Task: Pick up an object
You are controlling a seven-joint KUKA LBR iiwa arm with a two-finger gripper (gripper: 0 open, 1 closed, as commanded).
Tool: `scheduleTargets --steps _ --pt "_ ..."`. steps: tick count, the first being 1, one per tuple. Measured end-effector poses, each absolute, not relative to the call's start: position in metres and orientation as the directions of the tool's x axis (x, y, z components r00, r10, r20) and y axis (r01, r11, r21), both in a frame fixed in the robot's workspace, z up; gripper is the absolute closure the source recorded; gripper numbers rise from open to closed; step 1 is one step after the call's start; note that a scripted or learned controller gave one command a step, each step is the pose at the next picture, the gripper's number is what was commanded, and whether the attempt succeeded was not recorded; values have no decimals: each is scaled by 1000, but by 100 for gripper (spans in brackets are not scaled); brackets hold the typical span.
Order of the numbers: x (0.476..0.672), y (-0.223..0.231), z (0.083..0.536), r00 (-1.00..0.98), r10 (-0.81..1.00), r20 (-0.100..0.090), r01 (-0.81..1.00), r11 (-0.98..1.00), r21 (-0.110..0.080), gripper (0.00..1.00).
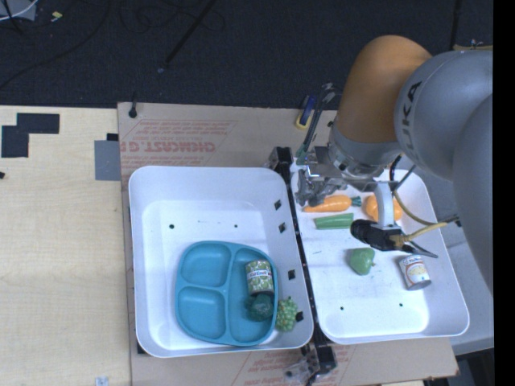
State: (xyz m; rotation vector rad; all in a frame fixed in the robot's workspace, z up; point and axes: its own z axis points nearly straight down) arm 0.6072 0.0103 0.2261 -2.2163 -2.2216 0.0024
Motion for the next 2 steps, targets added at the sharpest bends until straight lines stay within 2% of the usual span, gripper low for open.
scheduleTargets --steps 1,2 --pt "612 19 217 -2 1000 0 1000 2 -4 100" --pt "603 16 234 4 1000 1 1000 -4 -2 100"
